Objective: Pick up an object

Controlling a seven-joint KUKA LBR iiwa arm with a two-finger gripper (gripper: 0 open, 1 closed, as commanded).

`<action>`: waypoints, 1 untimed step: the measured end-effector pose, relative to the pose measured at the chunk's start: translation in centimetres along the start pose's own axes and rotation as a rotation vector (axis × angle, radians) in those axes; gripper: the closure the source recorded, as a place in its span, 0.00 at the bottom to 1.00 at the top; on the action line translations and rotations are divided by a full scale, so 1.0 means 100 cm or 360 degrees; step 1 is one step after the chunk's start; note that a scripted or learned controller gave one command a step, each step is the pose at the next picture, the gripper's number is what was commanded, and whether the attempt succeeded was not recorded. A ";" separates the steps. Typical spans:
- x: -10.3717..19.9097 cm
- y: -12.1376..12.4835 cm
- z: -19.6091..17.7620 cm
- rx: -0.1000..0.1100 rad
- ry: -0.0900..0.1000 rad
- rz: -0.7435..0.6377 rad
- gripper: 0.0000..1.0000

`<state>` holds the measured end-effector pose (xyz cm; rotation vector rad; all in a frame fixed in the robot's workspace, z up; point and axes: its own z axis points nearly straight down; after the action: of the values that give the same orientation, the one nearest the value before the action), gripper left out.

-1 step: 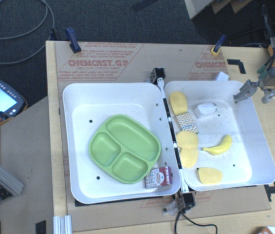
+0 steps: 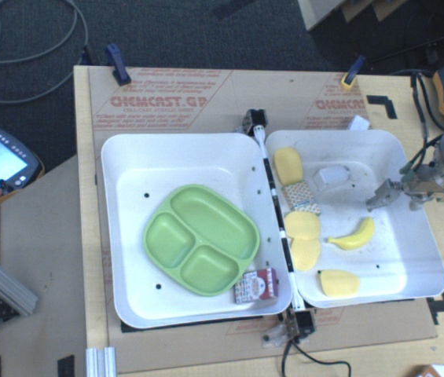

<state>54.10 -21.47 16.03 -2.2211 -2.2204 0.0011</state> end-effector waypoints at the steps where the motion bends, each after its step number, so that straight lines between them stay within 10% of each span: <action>1: 0.027 -0.018 0.075 -0.0001 0.0001 0.0001 0.00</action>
<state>52.29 -18.72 8.50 -2.2216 -2.2201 0.0001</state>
